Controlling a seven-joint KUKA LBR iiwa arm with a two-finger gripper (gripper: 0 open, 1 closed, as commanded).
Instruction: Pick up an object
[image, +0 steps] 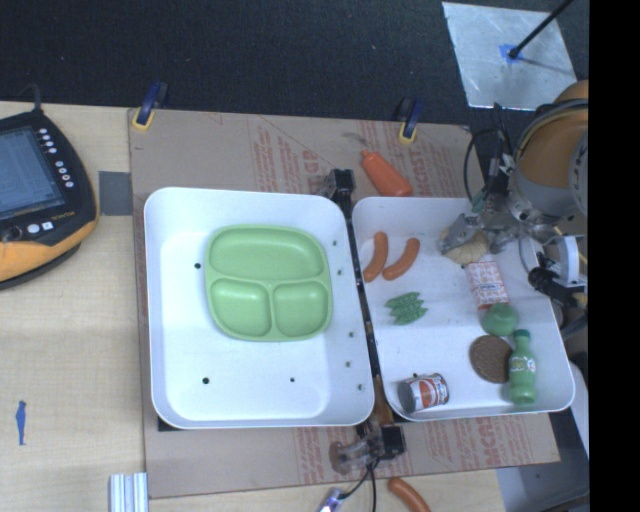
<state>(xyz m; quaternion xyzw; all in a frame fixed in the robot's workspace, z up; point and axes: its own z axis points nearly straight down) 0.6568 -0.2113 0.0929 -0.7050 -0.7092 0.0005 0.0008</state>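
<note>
My gripper (478, 238) is low over the far right corner of the right bin (450, 405), with the grey arm and its orange band rising to the right. A small beige item (467, 254) lies right under the gripper, and I cannot see whether it is gripped. Just in front of it is a red and white packet (487, 283). Two orange sausages (376, 256) (402, 258) lie at the bin's far left, and a green pea pod (405, 307) sits mid-bin.
Along the right bin's near right side lie a green ball (499, 320), a brown disc (490, 358), a green bottle (521, 368) and a can (425, 392). The left bin (175, 330) holds a green divided plate (268, 281). A carrot (385, 175) lies outside behind the bins. A pendant (35, 200) sits far left.
</note>
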